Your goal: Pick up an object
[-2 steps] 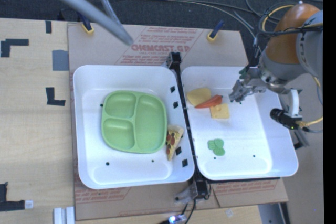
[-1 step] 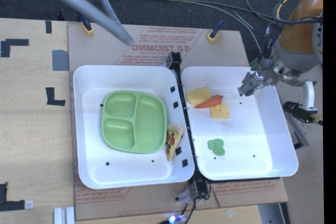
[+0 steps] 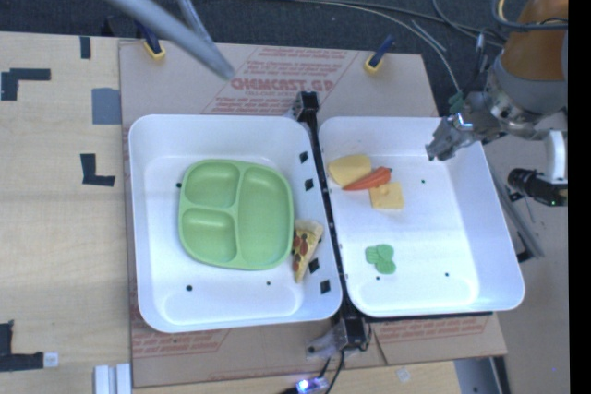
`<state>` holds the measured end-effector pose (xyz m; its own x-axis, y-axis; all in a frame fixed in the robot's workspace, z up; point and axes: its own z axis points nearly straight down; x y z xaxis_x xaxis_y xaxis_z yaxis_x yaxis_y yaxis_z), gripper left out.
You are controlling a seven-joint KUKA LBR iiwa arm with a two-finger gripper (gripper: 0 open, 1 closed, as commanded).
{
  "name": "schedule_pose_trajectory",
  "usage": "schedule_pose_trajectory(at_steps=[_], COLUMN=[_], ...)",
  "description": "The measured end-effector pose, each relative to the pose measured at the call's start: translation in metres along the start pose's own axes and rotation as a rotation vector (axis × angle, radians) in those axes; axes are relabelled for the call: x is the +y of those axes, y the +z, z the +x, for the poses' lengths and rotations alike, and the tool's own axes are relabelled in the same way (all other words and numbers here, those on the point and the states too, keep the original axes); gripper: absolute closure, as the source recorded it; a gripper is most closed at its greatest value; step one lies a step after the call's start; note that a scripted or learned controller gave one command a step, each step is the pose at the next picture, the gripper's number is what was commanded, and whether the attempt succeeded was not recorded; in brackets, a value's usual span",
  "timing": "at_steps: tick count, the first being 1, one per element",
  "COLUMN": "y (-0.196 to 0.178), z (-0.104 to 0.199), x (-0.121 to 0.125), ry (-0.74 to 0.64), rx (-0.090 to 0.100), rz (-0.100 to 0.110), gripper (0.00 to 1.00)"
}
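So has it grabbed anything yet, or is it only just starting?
Nothing looks picked up yet. The pincer hangs at the upper right corner of the right bin, with nothing visible in it. The carrot, two yellow pieces and green piece all lie on the bin floor. Reaching, gripping and lifting one are left.

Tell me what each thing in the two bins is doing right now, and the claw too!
Green plate: lying flat in the left bin, nothing in its sections.
Pizza slice: in the left bin, against the plate's right edge.
Yellow cheese pieces: two, lying in the right bin.
Orange carrot: lying between the two cheese pieces, touching them.
Green piece: lying alone, lower in the right bin.
Claw: over the right bin's upper right corner, holding nothing.
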<state>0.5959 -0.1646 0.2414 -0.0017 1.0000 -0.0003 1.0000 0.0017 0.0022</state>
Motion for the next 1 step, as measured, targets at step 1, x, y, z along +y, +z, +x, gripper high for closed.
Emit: schedule_pose_trajectory(at_steps=[1], y=[-0.0054], z=[0.0498], x=[-0.0160], ry=[-0.003], rx=[0.002], rz=[0.003], gripper=[1.00])
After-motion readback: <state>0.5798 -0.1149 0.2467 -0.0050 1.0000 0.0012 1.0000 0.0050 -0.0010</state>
